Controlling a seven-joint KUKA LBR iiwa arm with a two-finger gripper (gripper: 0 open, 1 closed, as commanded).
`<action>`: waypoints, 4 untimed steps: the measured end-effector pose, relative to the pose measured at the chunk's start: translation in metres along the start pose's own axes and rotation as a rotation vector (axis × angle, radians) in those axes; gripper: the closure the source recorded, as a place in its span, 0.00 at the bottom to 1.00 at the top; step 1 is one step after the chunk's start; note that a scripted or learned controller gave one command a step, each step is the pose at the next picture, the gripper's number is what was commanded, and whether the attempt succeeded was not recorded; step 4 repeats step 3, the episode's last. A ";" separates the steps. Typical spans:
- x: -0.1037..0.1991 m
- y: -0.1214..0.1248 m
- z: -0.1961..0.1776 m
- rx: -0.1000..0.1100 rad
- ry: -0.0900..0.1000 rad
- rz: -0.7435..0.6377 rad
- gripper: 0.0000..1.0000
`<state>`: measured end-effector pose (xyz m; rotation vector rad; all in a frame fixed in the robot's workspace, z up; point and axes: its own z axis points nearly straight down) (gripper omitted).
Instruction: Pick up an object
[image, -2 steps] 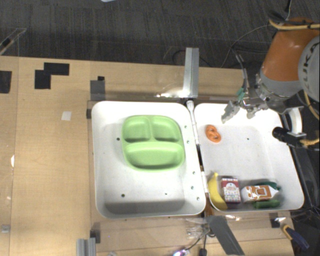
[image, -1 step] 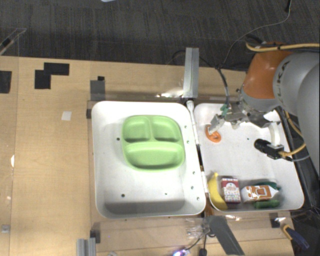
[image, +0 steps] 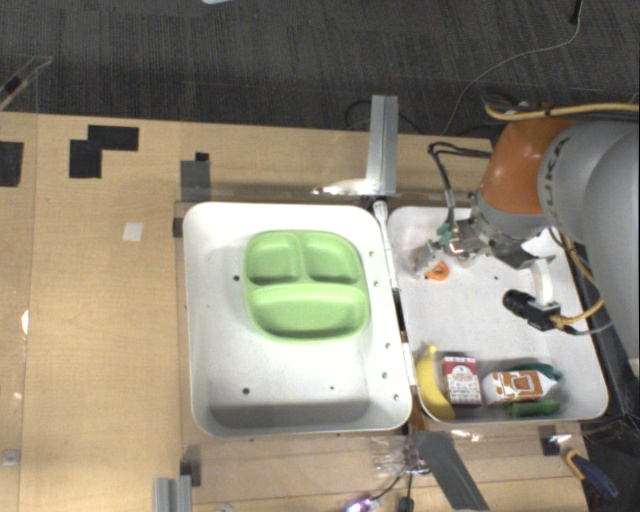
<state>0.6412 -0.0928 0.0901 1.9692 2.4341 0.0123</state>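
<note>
White plastic forms the two shallow bins that sit side by side on the pale wooden worktop (image: 100, 300). The left bin (image: 200, 330) holds one item: a light green, three-compartment plastic tray (image: 305, 285), lying flat in the upper half of the bin, with its two small compartments toward the far side and its one long compartment toward the near side.

The grey arm (image: 590, 190) with its orange band (image: 512, 170) enters from the right and reaches over the far left part of the right bin (image: 480, 340). The end effector (image: 452, 245) is positioned low in that corner, near the wall shared with the left bin. Its state, apart or together, cannot be determined from this view, and no item is visibly clamped in it.

A small orange object (image: 436, 270) lies on the bin floor just beside the end effector, on its near left side. Contact between the two cannot be confirmed.

The remaining items are grouped along the near wall of the right bin, well apart from the end effector:
- a yellow banana (image: 428, 380), in the near left corner;
- a small red and white carton (image: 460, 381), just beside the banana;
- an orange and white carton (image: 515, 383), to the right of the first carton;
- a slim dark green item (image: 530, 407), against the near edge of the second carton.
</note>
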 end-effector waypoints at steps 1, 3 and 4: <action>0.001 0.003 -0.013 -0.007 0.000 -0.002 1.00; 0.062 0.043 -0.114 0.006 0.001 0.162 1.00; 0.062 0.043 -0.114 0.006 0.001 0.162 1.00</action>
